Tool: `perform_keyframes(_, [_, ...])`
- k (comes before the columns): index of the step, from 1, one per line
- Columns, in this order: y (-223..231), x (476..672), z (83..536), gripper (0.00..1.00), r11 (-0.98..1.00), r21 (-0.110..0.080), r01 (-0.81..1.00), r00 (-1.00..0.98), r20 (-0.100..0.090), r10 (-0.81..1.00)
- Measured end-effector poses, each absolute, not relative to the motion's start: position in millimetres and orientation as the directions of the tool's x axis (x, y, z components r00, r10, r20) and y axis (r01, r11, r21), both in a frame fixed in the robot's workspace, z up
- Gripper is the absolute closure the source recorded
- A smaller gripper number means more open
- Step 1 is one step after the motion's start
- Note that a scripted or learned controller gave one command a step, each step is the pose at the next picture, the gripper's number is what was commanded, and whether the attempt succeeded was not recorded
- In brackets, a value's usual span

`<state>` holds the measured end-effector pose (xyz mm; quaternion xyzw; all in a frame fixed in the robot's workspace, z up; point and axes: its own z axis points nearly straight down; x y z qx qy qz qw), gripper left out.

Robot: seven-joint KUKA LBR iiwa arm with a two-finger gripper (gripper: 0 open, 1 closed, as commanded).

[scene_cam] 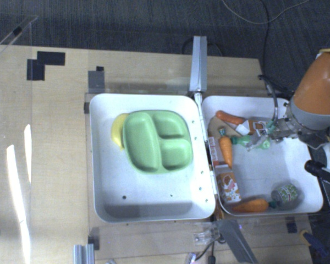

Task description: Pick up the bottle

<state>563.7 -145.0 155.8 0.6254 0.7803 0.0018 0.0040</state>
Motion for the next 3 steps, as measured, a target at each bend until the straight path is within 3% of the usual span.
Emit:
perform_keyframes(1, [-156.6, 592.2, 88.7, 0.0, 0.121, 0.012, 0.993, -0.121, -0.004, 0.993])
perform_keyframes(2, [-154.3, 594.6, 100.7, 1.0, 0.13, 0.017, 0.991, -0.13, -0.004, 0.991])
perform_keyframes(3, [-114.6, 631.4, 212.7, 1.0, 0.115, 0.008, 0.993, -0.115, -0.002, 0.993])
